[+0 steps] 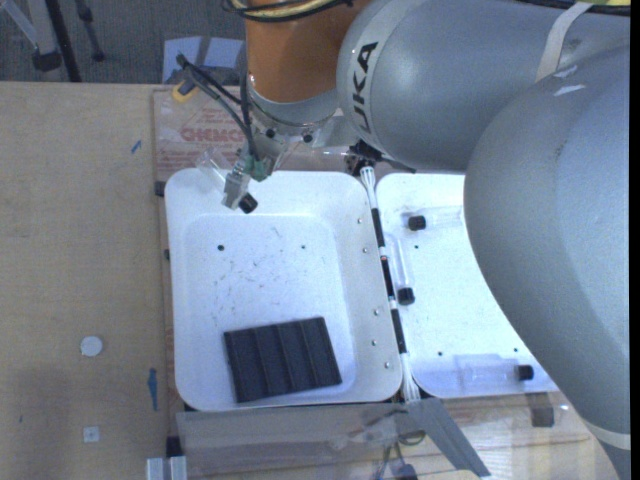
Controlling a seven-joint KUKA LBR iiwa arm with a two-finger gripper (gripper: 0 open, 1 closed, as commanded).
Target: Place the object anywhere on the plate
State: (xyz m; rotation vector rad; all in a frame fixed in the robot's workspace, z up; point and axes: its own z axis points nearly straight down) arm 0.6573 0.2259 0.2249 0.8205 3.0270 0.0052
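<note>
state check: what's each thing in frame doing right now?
claw: over the left bin's far-left corner; open or shut cannot be told
dark ribbed block: lying flat at the left bin's near edge, apart from the claw
left bin: on the bench, scuffed floor, holds the block
right bin: partly under the arm
arm: reaching across from the right

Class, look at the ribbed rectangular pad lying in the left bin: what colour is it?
Dark grey, nearly black: the ribbed pad, clearest in the camera view.
</note>
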